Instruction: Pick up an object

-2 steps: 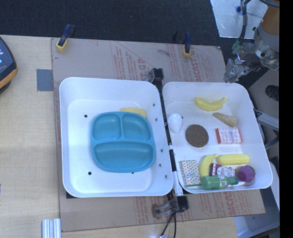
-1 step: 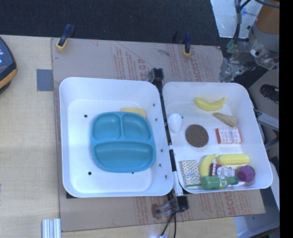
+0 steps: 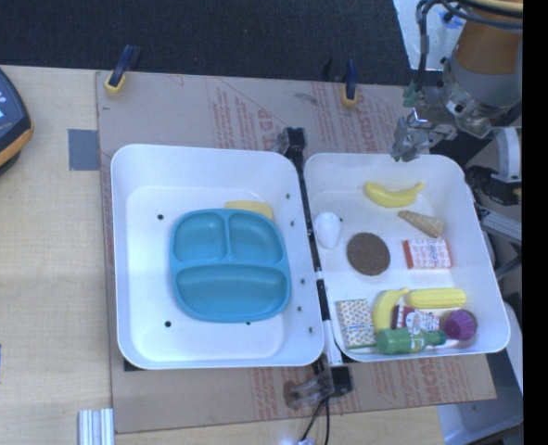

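Banana [image 3: 393, 193] lies in the upper part of the right bin [image 3: 482, 239], close to its top rim, with bare white floor to its left. The gripper [image 3: 409, 145] hangs just above that rim in the upper right of the frame; whether the claw is spread or pressed together I cannot tell, and nothing shows between its tips. Below the banana sit a brown disc [image 3: 368, 253] and a red-and-white packet [image 3: 426, 253], each with room around it. The lower right corner is crowded: corn cob [image 3: 436, 298], green bottle [image 3: 405, 341], purple piece [image 3: 459, 324]. The left bin [image 3: 130, 248] holds a blue divided plate [image 3: 230, 265].
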### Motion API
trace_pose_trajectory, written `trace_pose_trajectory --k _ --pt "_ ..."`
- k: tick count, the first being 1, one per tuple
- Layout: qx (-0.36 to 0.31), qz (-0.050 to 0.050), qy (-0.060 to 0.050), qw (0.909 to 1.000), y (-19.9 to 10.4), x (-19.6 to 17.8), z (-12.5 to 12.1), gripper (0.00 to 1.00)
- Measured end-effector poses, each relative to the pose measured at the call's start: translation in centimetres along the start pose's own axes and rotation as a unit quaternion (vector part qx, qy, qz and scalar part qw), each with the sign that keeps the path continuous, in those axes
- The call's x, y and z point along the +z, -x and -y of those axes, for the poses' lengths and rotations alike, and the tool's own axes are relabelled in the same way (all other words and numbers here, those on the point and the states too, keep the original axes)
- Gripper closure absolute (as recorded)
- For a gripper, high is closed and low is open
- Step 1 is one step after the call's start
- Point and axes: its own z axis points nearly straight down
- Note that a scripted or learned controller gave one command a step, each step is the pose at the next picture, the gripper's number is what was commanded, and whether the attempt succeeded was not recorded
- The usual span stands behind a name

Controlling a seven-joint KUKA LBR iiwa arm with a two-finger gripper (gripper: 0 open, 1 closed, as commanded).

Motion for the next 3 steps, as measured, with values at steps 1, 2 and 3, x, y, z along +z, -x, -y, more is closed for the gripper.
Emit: trace_pose_trajectory --k 1,2,3 --pt "0.000 0.000 0.000 1.0000 -2.5 -1.0 2.5 1.00" --pt "0.000 0.000 0.000 1.0000 -3.7 1.5 3.4 1.00" --pt "-0.002 0.001 0.002 1.0000 -3.7 6.3 -0.2 1.00"
